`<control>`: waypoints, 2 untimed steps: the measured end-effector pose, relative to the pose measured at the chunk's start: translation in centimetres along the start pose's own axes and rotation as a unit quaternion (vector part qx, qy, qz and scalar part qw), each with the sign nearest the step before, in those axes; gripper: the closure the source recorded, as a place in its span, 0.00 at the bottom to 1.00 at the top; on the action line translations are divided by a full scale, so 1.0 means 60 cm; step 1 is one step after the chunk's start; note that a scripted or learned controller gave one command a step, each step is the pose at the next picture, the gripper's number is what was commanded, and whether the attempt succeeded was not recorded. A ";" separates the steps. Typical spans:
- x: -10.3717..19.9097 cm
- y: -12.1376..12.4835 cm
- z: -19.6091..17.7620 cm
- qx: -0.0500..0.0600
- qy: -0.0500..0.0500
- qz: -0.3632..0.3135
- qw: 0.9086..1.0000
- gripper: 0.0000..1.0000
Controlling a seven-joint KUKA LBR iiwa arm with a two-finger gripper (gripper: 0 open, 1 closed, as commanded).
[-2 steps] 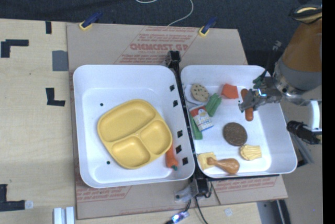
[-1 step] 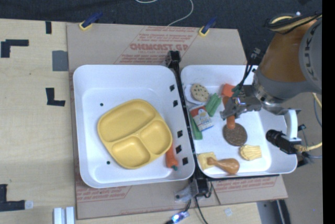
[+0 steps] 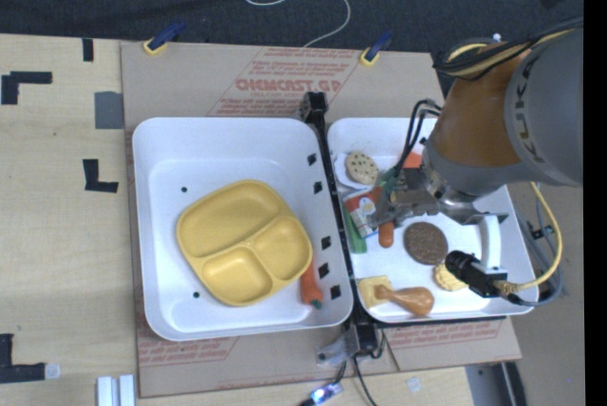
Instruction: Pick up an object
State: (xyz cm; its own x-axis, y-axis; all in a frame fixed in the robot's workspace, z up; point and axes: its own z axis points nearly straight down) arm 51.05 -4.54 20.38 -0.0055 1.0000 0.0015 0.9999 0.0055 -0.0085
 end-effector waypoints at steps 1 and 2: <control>0.103 -0.018 -0.013 0.000 0.000 -0.001 1.000 1.00; 0.136 -0.017 -0.012 0.000 -0.001 0.001 1.000 1.00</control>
State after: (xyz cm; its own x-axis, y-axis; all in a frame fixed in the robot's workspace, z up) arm 50.01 3.60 21.13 -0.0035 1.0000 -0.0005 1.0000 0.0035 -0.0079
